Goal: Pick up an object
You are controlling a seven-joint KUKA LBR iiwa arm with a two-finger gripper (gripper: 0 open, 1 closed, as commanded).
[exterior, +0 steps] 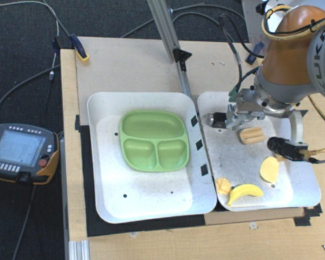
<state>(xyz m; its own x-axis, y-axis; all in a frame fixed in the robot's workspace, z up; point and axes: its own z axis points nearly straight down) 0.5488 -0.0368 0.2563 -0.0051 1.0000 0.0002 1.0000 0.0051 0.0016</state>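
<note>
Gripper [231,118] sits low over the upper left of the right bin [309,196], but its fingers are hidden under the wrist, so can't tell how far open it is or whether it has anything. Nearest candidate is a small tan wooden block [251,135], rounded edges, lying flat on the bin floor just beside the gripper, on its right in the view. Also there: banana [245,192], pale yellow slice [270,169]; green divided plate [154,141] in the left bin [105,199].
</note>
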